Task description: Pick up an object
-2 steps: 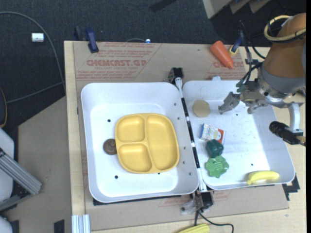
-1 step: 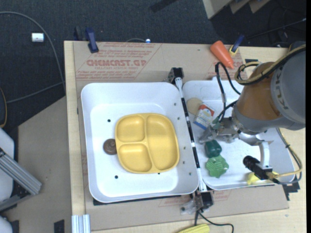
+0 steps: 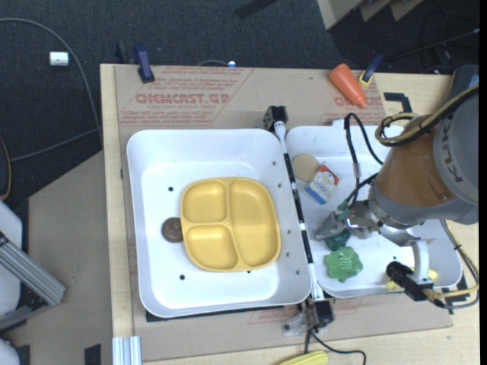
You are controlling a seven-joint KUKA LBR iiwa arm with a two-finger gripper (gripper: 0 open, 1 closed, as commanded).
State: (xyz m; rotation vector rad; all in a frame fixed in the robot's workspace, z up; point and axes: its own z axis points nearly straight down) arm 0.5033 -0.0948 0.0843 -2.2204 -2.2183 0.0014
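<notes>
the gripper [image 3: 337,230] hangs low in the right bin [image 3: 449,261], jaws hidden so i cannot tell their state, just above the green toy [image 3: 343,264] near the front wall, which looks light, soft and bumpy, best pinched across its middle.

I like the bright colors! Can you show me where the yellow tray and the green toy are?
yellow tray [image 3: 228,224]: camera view, on the ridge between its three compartments.
green toy [image 3: 343,265]: camera view, on the middle of its bumpy top.

Two white bins [image 3: 144,204], one yellow tray [image 3: 228,223], one green toy [image 3: 343,265], one brown disc [image 3: 172,230].
</notes>
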